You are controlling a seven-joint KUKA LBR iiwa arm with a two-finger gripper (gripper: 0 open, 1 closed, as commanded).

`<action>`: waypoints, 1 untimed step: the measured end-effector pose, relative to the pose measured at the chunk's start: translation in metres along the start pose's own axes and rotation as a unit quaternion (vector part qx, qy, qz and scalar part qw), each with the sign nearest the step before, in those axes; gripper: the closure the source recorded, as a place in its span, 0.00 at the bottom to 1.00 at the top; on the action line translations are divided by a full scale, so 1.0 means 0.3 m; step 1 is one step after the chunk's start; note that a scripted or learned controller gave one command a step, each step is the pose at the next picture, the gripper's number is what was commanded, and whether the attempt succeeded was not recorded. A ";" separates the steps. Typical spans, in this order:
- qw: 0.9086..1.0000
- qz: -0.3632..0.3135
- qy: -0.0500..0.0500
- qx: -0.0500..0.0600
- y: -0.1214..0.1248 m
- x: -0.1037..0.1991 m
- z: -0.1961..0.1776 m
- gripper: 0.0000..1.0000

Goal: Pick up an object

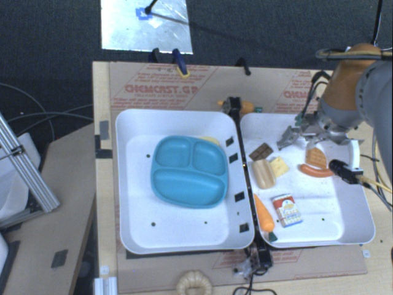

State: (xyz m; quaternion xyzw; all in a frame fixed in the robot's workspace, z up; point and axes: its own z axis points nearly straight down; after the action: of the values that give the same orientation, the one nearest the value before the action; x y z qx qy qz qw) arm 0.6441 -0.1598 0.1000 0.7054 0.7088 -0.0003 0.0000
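While the gripper (287, 139) hovers at centre right of the frame, above the right bin (353, 226), we cannot tell its state and see nothing in it. Candidate objects lie below it: chocolate piece (260, 151), bread roll (264, 173). We judge the pick not yet done.

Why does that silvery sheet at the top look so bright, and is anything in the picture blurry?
In the camera view, the silvery sheet catches light and glares white in patches; the white bins look evenly lit with soft shadows. The toy food is fairly sharp, while the gripper looks slightly smeared.
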 end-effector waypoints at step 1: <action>1.000 0.000 0.000 -0.001 0.003 0.002 0.052 0.00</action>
State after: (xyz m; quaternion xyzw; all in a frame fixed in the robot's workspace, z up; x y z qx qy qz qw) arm 0.6448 -0.1592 0.0844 0.7052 0.7090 0.0000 0.0006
